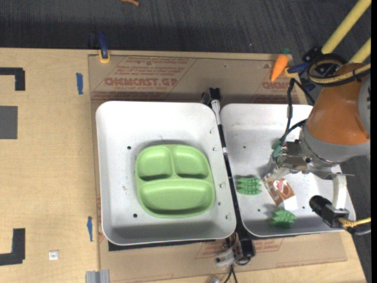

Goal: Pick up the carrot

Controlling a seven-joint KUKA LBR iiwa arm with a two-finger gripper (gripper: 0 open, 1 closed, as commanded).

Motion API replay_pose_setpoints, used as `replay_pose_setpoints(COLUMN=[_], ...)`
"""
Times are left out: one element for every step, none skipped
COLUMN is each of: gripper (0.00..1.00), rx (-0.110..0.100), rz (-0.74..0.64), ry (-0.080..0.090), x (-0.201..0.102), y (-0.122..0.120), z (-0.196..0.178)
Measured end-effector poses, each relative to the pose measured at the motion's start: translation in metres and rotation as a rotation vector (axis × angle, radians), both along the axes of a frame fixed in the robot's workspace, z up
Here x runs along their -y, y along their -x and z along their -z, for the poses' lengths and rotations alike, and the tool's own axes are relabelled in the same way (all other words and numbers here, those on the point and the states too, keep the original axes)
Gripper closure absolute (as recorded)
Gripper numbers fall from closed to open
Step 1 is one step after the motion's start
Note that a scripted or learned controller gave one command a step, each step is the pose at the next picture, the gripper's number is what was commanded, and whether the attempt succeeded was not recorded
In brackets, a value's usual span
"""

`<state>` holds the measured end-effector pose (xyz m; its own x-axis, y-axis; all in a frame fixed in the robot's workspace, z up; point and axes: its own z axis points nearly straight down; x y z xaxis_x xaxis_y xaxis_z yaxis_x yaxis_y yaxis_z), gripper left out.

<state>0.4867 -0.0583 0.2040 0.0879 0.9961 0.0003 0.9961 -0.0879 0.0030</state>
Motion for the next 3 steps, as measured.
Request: replay_pose_setpoints(gripper=[0.0,1.0,1.0], rx=[0.0,0.002,-0.005], rz=[0.0,0.0,-0.252], ry=[0.0,0.0,-0.001], x=[0.0,0.0,0.006], y=[0.0,-0.001,-0.007], z=[0.0,-0.01,0.009])
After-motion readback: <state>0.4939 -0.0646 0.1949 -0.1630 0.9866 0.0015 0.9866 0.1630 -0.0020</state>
